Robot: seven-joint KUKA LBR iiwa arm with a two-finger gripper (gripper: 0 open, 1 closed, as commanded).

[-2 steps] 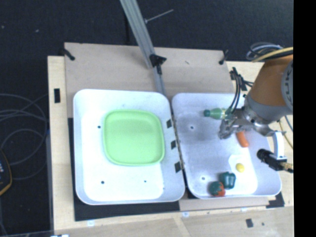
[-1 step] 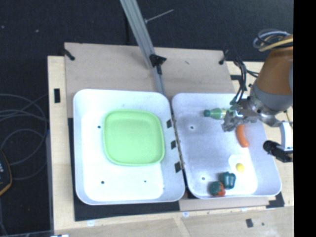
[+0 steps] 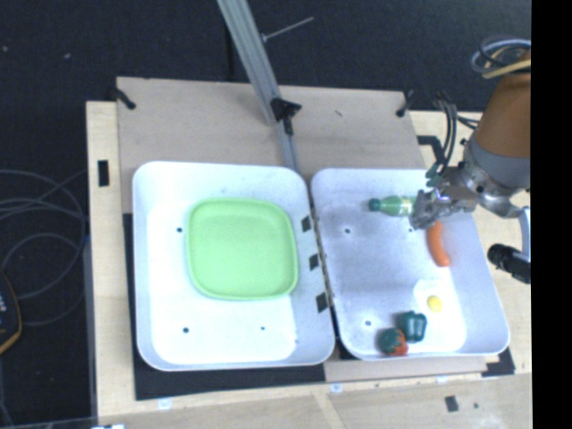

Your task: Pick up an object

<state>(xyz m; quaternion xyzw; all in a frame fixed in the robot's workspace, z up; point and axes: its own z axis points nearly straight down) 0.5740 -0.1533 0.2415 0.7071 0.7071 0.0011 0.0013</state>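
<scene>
We take the right bin [image 3: 357,333] as our landmark. Left of it, touching side by side, sits the left bin [image 3: 156,266], carrying a pale green square plate [image 3: 241,248]. The arm [image 3: 505,132] reaches over the right bin's far right corner. Inside that bin, near the right wall, lies an orange carrot-like piece [image 3: 438,245]; a green bottle [image 3: 391,206] with a pale body lies on its side by the far wall; a teal-and-red cluster [image 3: 402,332] sits at the near wall, a small yellow piece [image 3: 434,303] just beyond. The gripper [image 3: 427,211] hovers at the bottle's pale end — we cannot tell how wide it stands, nor whether it grips anything
</scene>
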